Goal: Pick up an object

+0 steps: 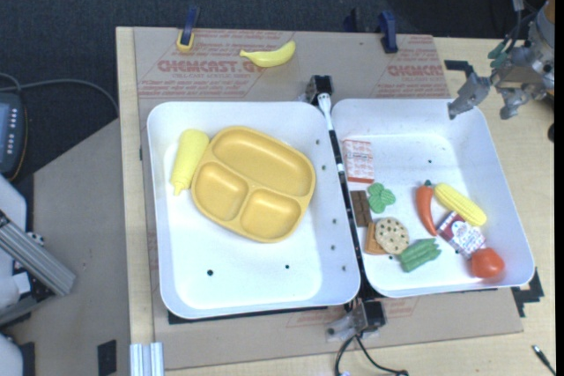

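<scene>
Hovering: gripper (483, 94) hangs over the far right corner of the right bin (401, 129), two fingers splayed apart with nothing between them, so released; the view is blurred there, so the exact gap is a guess.
Targets: the small things lie clustered in the near half of the right bin, toward the camera from the gripper and a little leftward.
Nearest pick: corn (460, 204), long axis slanting from far-left to near-right; carrot (426, 207) just beside it on the left, running nearly far-to-near; a red-and-white packet (463, 235) touches the corn's near side.
Others: tomato (486, 263) by the near right wall; cookie (390, 234) and green pod (419, 254) close together; green leaf (381, 196); brown bar (359, 207) along the left wall; a red-and-white card (358, 159) lying flat, well apart from the rest.
Move, as I judge it: travel toward the camera and down; fingers would best close across the corn's short width, not along its length.
Room: crowded around corn, carrot and packet, so a finger could catch a neighbour; the far half of the bin is bare.
Left bin (176, 260): yellow tray (254, 182) with a yellow bottle (187, 158) touching its left edge; well apart from the gripper.
Surface (132, 75): a banana (270, 55) lies beyond the bins; two clamps at the far edge.
</scene>
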